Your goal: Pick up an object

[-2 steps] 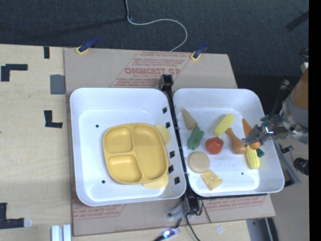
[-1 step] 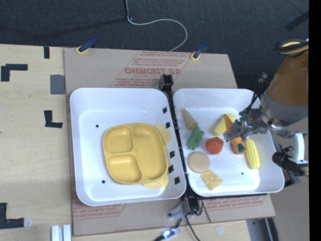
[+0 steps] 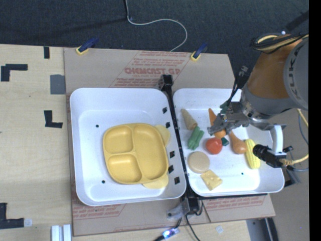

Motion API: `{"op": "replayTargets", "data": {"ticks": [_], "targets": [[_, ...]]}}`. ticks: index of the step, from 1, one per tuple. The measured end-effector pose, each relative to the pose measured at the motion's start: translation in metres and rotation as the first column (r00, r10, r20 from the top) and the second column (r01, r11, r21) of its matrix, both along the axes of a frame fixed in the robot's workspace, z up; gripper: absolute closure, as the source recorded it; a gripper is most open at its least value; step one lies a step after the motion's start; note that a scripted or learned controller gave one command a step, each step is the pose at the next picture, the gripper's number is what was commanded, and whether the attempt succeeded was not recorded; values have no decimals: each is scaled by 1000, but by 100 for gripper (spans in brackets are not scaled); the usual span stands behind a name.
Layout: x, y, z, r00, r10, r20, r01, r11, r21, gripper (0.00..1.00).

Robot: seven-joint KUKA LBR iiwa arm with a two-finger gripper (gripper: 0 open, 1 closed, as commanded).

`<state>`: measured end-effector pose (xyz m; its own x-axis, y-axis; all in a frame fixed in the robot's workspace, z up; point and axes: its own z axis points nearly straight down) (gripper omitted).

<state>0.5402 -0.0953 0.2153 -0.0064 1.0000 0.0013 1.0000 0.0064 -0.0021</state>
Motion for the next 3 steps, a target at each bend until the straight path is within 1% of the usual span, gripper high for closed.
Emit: {"op": "replayTargets", "data": {"ticks": [1,2,3], "targets": [[25,46,14,1000,1,3,-1,1000,0,100],[51,58,6,1000,-4,1,4,1000,-2,100],[45,76,12,1000,-4,0,4,1000,-1,100]]}}
